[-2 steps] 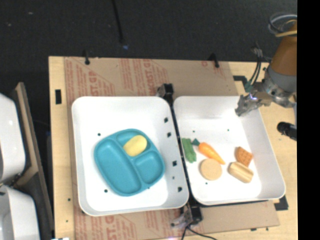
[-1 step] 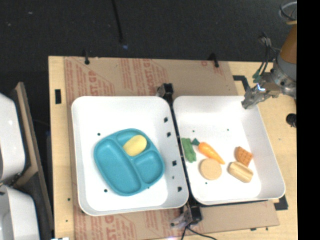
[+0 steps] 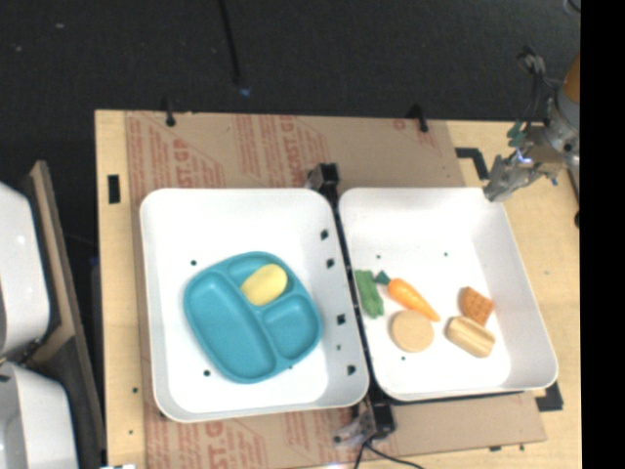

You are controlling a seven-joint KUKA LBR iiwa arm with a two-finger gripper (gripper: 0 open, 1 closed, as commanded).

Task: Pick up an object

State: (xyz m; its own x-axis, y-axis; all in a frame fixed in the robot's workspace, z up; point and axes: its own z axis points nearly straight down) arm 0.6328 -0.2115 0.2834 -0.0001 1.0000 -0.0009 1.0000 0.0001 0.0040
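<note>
White bins sit side by side on the desk (image 3: 244,145). The left bin (image 3: 176,233) carries a blue divided plate (image 3: 229,345) with a yellow piece (image 3: 264,283) in its upper compartment. The right bin (image 3: 439,223) holds a carrot (image 3: 412,298) with green top (image 3: 369,292), a round tan slice (image 3: 412,332), a brown waffle-like piece (image 3: 477,305) and a tan roll (image 3: 470,337). The gripper (image 3: 508,176) hangs over that bin's upper right corner, well apart from them all; whether it is open I cannot tell.

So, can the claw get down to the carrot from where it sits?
Probably yes. The claw hangs over the right bin's far corner, and the carrot lies uncovered, though the round tan piece crowds it.
</note>
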